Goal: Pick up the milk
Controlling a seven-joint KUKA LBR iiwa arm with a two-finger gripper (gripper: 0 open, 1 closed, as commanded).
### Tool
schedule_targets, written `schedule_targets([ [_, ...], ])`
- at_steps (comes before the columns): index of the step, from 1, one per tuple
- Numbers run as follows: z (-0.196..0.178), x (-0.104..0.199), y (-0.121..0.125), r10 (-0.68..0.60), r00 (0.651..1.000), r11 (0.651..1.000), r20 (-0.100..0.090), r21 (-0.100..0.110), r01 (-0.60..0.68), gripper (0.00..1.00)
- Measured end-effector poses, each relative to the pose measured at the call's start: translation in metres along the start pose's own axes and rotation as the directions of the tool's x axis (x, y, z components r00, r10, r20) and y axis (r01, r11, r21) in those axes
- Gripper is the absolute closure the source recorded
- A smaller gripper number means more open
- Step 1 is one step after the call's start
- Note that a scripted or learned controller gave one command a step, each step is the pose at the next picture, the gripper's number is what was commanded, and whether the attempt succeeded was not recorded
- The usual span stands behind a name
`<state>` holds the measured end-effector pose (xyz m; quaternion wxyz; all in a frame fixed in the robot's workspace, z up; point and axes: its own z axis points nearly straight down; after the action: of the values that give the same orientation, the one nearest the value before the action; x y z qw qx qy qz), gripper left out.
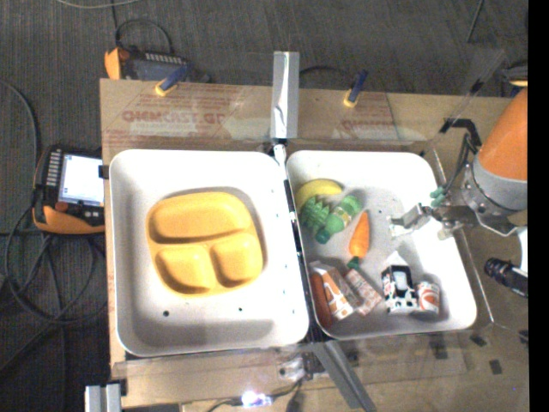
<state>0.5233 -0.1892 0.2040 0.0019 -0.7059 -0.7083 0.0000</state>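
we can't quite read the jaws (410, 220), blurred over the right bin (446, 316), so their state stays unclear. milk (397, 287), one cow-patterned carton, lies near the front beside one can (428, 298). the left bin (120, 316) carries one yellow tray (206, 240). the bench (197, 118) is brown board.

Two white bins (120, 256). The left one holds one yellow tray (206, 240). The right holds one carrot (359, 234), one milk carton (397, 288), one can (427, 298).
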Motion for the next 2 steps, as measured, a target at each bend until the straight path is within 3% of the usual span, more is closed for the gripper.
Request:
schedule_targets([
  [1, 0.103, -0.025, -0.032, -0.271, 0.962, 0.962, 0.005, -0.009, 0.271, 0.0],
  [2, 0.057, 0.035, -0.037, -0.154, 0.988, 0.988, 0.0, -0.001, 0.154, 0.0],
])
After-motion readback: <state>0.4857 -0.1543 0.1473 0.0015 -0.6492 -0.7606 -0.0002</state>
